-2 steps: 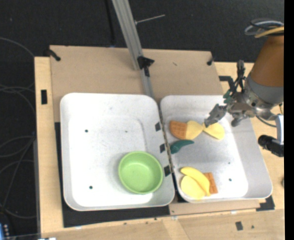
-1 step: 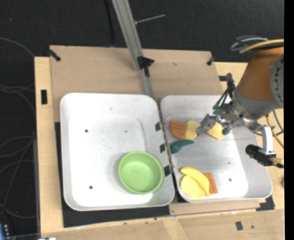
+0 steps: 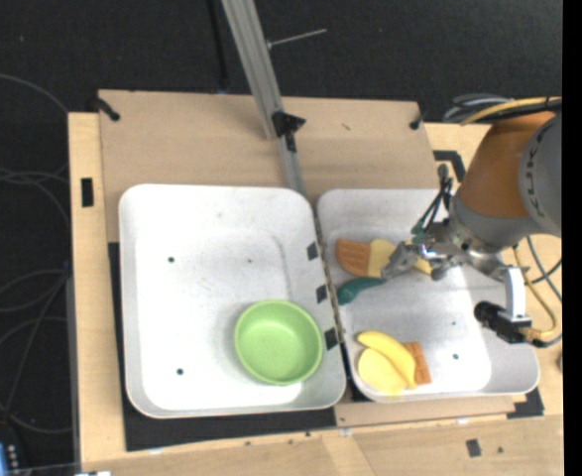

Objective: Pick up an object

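Observation:
The right bin (image 3: 469, 365) holds a brush with a tan head (image 3: 355, 256) and a teal handle (image 3: 360, 289), lying near its left wall. A yellow banana-like piece (image 3: 382, 359) and a small orange block (image 3: 418, 362) lie at the bin's front. My gripper (image 3: 407, 258) reaches in from the right, low over the bin, its tip right beside the brush's yellow-tan head. A green bowl (image 3: 278, 340) sits in the left bin (image 3: 172, 236) at its front right corner.
A grey metal pole (image 3: 261, 77) slants from the top of the view down to the seam between the bins. The arm's orange band and grey wrist (image 3: 504, 186) hang over the right bin's far right side. Cables (image 3: 514, 320) trail near the right bin's right rim.

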Robot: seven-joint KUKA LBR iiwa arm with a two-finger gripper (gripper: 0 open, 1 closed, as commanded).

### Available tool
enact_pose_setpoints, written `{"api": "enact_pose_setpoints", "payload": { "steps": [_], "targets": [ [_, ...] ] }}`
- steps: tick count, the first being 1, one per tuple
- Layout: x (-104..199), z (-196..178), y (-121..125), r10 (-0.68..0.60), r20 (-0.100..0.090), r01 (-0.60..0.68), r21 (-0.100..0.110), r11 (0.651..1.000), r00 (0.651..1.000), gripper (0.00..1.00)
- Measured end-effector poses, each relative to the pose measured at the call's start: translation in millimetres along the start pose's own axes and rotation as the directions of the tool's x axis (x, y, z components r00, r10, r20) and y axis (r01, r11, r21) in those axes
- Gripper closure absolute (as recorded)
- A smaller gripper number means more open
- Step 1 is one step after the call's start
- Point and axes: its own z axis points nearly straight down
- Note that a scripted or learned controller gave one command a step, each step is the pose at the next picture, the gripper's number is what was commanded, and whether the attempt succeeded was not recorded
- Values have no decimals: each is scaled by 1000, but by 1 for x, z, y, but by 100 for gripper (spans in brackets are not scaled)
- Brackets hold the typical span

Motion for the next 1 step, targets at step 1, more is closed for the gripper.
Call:
{"api": "enact_pose_setpoints", "payload": {
  "steps": [1],
  "targets": [
    [-1, -14, 2, 4, -1, -4, -8, 1000, 1000, 100]
  ]
}}
